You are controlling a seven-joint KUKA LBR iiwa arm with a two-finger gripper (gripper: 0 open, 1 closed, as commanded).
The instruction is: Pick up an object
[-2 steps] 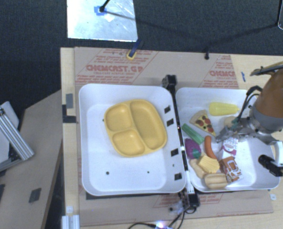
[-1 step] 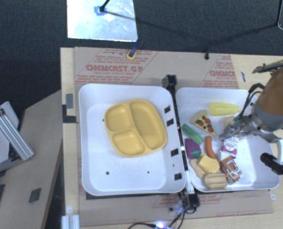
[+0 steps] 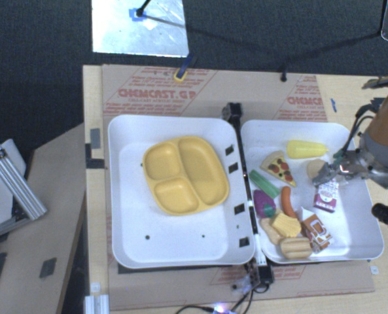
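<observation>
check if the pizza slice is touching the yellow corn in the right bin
Apart. The camera view shows white bin floor between the pizza slice and the corn.

Grey arm [image 3: 385,154], orange band, black cable, metallic wrist

Your arm [image 3: 385,126] enters from three o'clock, its orange band sitting high near the frame's edge and the grey wrist angling down and toward nine o'clock. Your gripper [image 3: 332,171] hangs low at the end of it, metal fingertips pointing toward eight o'clock. You can't tell from this slant whether anything sits between them.
</observation>
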